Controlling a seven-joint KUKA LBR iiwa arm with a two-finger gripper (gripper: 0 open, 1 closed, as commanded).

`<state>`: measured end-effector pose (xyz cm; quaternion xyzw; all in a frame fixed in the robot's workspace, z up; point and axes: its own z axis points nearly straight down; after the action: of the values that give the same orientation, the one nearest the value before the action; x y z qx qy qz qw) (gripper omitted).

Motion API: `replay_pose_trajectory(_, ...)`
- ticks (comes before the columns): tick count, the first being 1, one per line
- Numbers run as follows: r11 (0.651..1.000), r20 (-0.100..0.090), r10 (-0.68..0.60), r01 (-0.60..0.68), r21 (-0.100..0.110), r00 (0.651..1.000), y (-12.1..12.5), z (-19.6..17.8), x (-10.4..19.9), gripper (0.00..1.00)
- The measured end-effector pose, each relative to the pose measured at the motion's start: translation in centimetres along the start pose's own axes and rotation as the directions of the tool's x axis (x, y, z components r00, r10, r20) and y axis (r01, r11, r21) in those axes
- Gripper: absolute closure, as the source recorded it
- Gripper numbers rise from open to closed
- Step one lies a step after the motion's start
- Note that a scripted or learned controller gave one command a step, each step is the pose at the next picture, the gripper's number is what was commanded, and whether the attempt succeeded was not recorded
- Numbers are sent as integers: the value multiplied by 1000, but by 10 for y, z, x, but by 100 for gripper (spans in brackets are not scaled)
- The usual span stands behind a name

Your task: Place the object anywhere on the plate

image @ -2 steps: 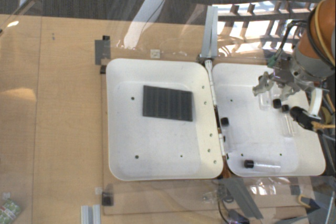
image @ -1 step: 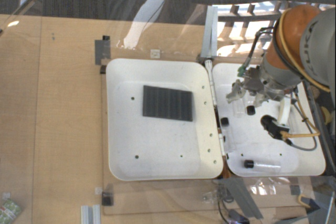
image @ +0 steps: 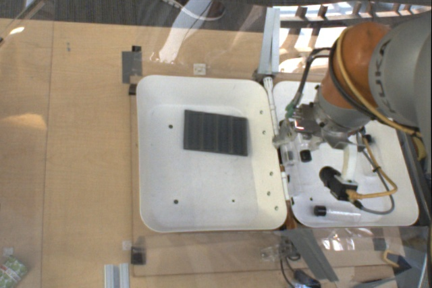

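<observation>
While a dark ridged plate (image: 216,132) lay in the left bin (image: 202,206), the end effector (image: 291,145) hovered over the right bin (image: 398,212). Its grip state could not be told

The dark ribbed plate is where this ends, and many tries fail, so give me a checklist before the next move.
1. Dark ribbed plate lies flat in the left bin: ok.
2. Plate top free to receive: ok.
3. Gripper over the plate: not ok, it is at the right bin edge.
4. Object seen between the fingers: cannot tell.
5. Cable clear of the path: cannot tell.
</observation>
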<state>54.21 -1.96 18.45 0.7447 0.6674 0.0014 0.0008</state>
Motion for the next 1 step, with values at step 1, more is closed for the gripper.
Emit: replay_pose_trajectory(1, 998, 0, -58, 58, 1, 998, -34, 0, 44, 100)
